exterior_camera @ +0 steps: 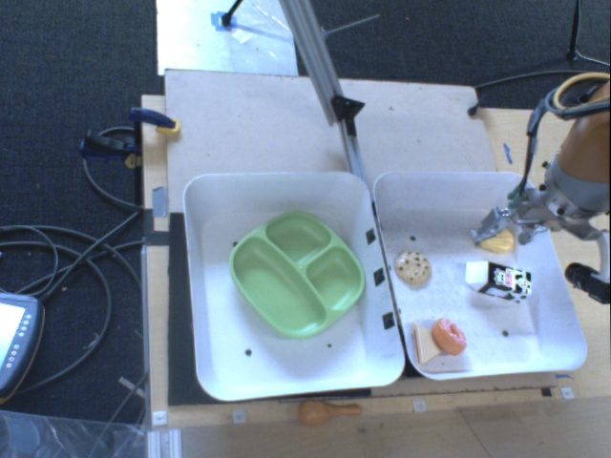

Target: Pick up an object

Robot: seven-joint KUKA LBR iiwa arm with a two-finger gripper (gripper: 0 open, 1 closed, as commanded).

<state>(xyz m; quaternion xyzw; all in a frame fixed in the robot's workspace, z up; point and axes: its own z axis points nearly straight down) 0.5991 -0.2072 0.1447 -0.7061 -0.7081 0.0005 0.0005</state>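
Nearest my viewpoint, a small tan wooden piece (329, 410) lies on the worktop (286, 122) just outside the front rim of the left bin (205, 351); that bin holds a green divided plate (298, 273). All the candidate objects sit in the right bin (563, 346): a cookie (413, 268) near the divider, a pink donut (449, 335) resting on a tan slab (427, 344) toward the front, a black-and-white milk carton (499, 281) lying on its side, and a small yellow wedge (497, 243) farther back. I read the tool (506, 225) as low over the back right of that bin, its metal parts touching or just above the yellow wedge, which I take as the target. Whether the tool is spread or pressed together I cannot tell; the metalwork blurs into the bin floor. Risks as I judge them: the wedge looks thin and flat, so a closing grip may skate over it or nudge it sideways rather than seat on it; the tool sits at the wedge's back edge, not squarely over it, so an off-centre pinch could flick it toward the carton just beside it. The bin wall is near on the arm's side, so a deep descent could scrape the floor.
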